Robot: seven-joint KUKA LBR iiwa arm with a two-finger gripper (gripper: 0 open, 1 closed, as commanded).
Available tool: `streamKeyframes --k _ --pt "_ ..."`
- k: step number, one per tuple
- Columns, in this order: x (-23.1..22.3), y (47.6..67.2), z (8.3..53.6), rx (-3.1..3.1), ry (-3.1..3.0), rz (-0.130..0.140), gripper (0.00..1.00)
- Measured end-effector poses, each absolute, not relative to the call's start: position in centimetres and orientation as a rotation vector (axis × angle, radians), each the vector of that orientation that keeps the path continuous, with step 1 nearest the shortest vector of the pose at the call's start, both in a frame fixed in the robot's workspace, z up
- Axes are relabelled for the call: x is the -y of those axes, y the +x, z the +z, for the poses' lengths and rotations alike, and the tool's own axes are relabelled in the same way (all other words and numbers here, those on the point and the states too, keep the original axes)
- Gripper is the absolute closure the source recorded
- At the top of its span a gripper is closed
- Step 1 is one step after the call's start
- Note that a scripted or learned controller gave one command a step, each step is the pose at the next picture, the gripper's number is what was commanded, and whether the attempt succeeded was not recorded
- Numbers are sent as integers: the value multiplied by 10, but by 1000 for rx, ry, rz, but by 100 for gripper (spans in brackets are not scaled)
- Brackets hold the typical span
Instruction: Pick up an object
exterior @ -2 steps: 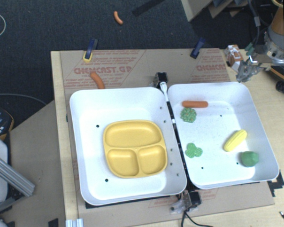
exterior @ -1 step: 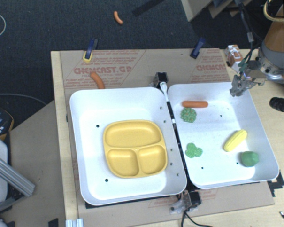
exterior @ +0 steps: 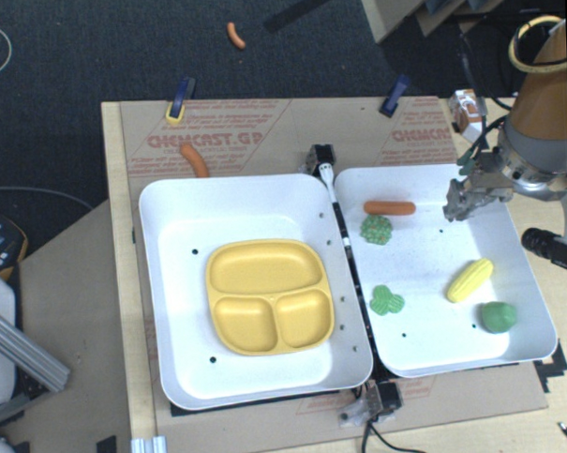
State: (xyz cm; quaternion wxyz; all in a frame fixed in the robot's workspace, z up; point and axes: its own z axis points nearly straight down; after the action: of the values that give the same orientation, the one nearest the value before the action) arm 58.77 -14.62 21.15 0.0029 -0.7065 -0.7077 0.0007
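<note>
**Inspector:** Claw (exterior: 459, 207) sits at the upper right of the frame, over the far edge of the right bin (exterior: 430, 355). I cannot tell from this angle how it is set. Nothing visible is carried by it.

**Clerk:** Which step, in your judgement?

**Inspector:** Approach. No object is picked yet. The nearest candidate is the orange sausage (exterior: 390, 207), lying just left of the claw near the bin's upper rim.

**Clerk:** And the next move?

**Inspector:** My judgement: choose one item, centre over it, and descend squarely. The sausage is thin and low; a grip across its short axis would suit.

**Clerk:** Contents of the right bin?

**Inspector:** Five pieces, all apart from one another: the sausage; a green broccoli piece (exterior: 377, 230) just below it; a second green leafy piece (exterior: 387, 301) lower, toward the bin's left side; a yellow corn cob (exterior: 470, 280), tilted, right of centre; a round green item (exterior: 498, 317) at lower right.

**Clerk:** The left bin?

**Inspector:** Left bin (exterior: 173, 273) holds one yellow three-compartment tray (exterior: 268, 297), centred, with nothing visible in its compartments.
</note>
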Motion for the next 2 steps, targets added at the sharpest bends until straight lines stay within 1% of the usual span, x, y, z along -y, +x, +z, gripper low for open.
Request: streamKeyframes --k 1,2 --pt "105 557 212 2221 -2214 1 100" --pt "81 514 231 2220 -2216 0 100"
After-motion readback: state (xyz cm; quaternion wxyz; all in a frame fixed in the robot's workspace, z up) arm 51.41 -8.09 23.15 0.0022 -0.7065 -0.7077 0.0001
